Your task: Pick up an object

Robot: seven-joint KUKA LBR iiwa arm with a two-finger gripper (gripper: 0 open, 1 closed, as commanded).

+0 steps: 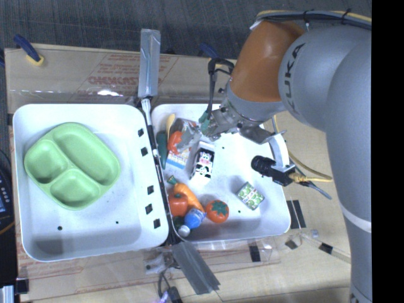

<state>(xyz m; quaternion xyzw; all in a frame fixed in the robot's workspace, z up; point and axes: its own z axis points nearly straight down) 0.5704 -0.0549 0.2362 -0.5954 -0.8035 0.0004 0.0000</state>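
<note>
Left bin (38, 232), lower left of frame: smooth white plastic, faint sheen. Green divided tray (71, 164) inside it: matt plastic, soft highlights. Right bin (278, 201): same white plastic. Tomato (217, 211) and orange pepper (178, 202), lower centre: glossy, plastic-looking. Small green box (250, 196): printed, looks like card. Arm (328, 74), upper right: smooth grey casing, satin; orange band (268, 62) glossier. Desk (113, 68), top: brown cardboard-like sheet, matt, printed red.
</note>
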